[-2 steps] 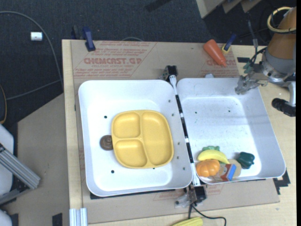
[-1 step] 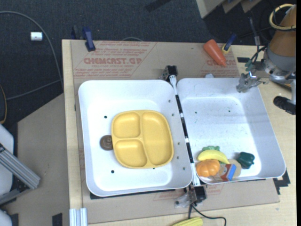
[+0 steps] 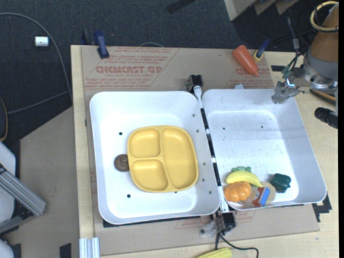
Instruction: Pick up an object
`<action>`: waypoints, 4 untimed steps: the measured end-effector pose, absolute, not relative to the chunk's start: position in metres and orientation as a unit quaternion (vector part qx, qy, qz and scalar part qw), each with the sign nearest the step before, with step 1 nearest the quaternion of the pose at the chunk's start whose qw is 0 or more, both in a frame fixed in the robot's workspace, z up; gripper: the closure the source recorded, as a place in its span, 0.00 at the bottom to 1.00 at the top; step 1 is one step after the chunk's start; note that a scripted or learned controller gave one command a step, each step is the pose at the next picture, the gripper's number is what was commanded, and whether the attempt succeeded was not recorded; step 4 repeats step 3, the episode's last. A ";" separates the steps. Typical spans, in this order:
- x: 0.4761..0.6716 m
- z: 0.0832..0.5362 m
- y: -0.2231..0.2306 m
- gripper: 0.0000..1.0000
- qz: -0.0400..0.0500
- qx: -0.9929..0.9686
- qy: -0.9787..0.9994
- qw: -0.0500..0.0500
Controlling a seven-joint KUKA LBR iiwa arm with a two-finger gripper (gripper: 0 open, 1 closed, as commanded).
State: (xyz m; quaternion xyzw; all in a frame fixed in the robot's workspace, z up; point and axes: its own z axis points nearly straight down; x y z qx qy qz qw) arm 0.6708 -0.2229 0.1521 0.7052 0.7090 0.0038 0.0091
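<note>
Claw (image 3: 283, 92) at upper right of frame, over right bin's (image 3: 252, 117) far corner; open or shut, cannot tell. Nothing lifted yet. Candidates cluster lower right: banana (image 3: 243, 176), orange fruit (image 3: 237, 191), green piece (image 3: 280, 182). Reach, grasp, lift all remain

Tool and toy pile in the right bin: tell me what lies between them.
In the camera view, bare white bin floor separates the tool from the toy pile.
</note>
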 end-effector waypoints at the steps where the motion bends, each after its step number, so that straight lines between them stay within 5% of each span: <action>1: 0.672 0.163 -0.223 1.00 0.005 0.705 0.709 0.011; 2: 0.672 0.173 -0.223 1.00 0.006 0.705 0.710 0.013; 3: 0.666 0.084 -0.223 1.00 -0.001 0.707 0.707 -0.001; 4: 0.666 0.084 -0.223 1.00 -0.001 0.707 0.707 -0.001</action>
